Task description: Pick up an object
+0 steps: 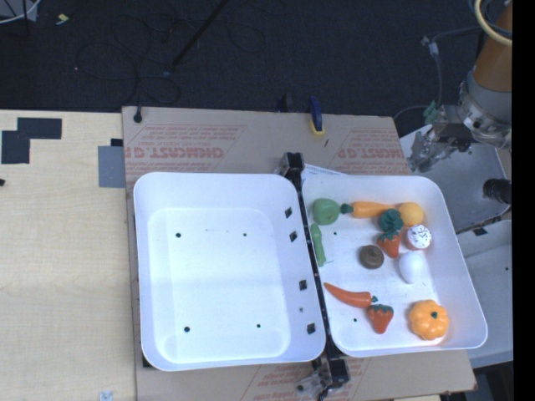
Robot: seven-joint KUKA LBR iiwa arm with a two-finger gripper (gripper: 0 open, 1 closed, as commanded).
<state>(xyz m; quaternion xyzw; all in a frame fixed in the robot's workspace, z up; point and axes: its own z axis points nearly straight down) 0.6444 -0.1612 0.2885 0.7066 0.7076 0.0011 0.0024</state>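
The pincer (430, 147) hangs beyond the far right corner of the right bin (468, 307); I cannot tell its state. The toy food lies nearer and left of it, the lemon (410, 214) closest.

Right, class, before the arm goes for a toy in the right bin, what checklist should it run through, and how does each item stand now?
1. Toys lie in the right bin: ok; a pumpkin, a white egg and a carrot among them.
2. Gripper is above the bin: not ok, it hangs outside the bin's far right corner.
3. Gripper carries nothing: cannot tell, it is too small and blurred.
4. A target stands apart from others: ok, the pumpkin sits alone near the front right corner.
5. Crowded toys avoided: not ok for the far cluster, where the strawberry touches its neighbours.
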